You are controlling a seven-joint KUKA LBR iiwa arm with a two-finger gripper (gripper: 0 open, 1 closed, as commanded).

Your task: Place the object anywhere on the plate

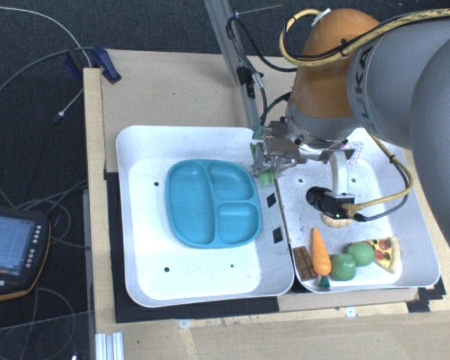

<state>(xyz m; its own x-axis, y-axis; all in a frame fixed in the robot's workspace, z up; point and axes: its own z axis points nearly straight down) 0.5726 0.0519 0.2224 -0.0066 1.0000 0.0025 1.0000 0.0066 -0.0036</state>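
Gripper (265,165) low over shared wall between bins, toward far end. Open or closed: cannot tell, tip masked by wrist housing. Small green piece (265,177) right at gripper tip, just outside far right corner of blue plate (210,205); clamped or not, unresolved. Plate has three compartments and lies flat mid left bin (142,201). Right bin (409,223), along near edge: brown bar (304,261) at near left corner, carrot (320,252) touching it, green round items (345,267) next, pizza slice (384,252) rightmost.

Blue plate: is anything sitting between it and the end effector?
Nothing visible does. The end effector hangs at the left bin's right rim, just beside the blue plate, whose compartments lie bare.
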